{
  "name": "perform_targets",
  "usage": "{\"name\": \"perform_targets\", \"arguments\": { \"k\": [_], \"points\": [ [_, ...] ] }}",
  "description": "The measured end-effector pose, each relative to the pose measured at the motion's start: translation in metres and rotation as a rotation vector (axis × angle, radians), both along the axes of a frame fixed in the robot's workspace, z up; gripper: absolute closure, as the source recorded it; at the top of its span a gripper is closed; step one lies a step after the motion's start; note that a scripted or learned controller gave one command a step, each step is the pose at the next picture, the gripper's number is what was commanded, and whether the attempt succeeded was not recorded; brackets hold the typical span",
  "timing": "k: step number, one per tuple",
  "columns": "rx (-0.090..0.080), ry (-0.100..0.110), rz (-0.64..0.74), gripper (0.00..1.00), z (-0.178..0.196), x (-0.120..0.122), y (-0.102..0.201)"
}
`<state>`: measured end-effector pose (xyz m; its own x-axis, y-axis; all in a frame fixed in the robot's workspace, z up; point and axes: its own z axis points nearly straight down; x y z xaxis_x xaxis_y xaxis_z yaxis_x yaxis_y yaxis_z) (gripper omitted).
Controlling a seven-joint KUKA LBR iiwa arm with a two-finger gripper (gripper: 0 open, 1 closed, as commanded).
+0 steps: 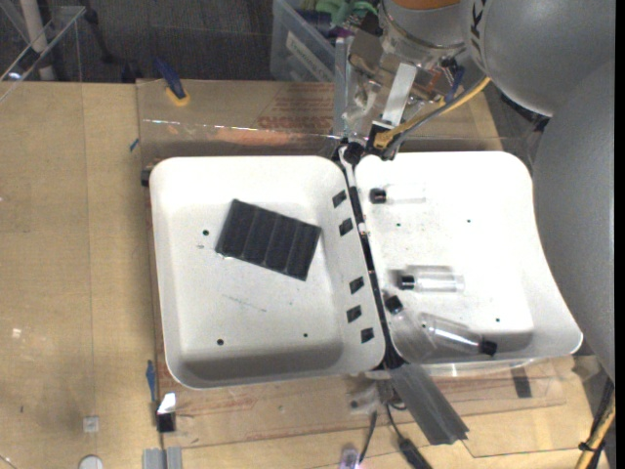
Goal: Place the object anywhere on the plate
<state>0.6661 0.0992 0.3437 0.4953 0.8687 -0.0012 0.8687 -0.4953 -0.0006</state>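
Note:
The plate point(268, 239) is a dark, ridged rectangle lying flat in the left bin point(186, 189), slightly turned. Three clear tubes with black caps lie in the right bin point(488, 189): a thin one point(398, 198) near the back, one point(430, 281) in the middle and one point(451, 336) at the front. My gripper point(361, 145) hangs over the back rim where the two bins meet, well behind the plate and just behind the thin tube. I see nothing held in it.
A row of black clips point(350, 257) runs along the divider between the bins. A clear plastic crate point(312, 18) with colourful items stands behind the bench. The arm's grey body point(566, 115) looms over the right bin's right side.

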Motion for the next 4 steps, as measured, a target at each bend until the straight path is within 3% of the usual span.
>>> {"name": "perform_targets", "arguments": {
  "k": [1,2,3,4],
  "points": [
    [0.000,0.003,-0.332,1.00,-0.009,0.000,-0.004],
    [-0.001,0.005,-0.324,1.00,-0.021,-0.007,-0.016],
    [0.001,-0.002,-0.581,1.00,0.041,-0.007,-0.020],
    [-0.001,0.004,-0.489,1.00,0.018,-0.008,-0.013]
  ]
}}
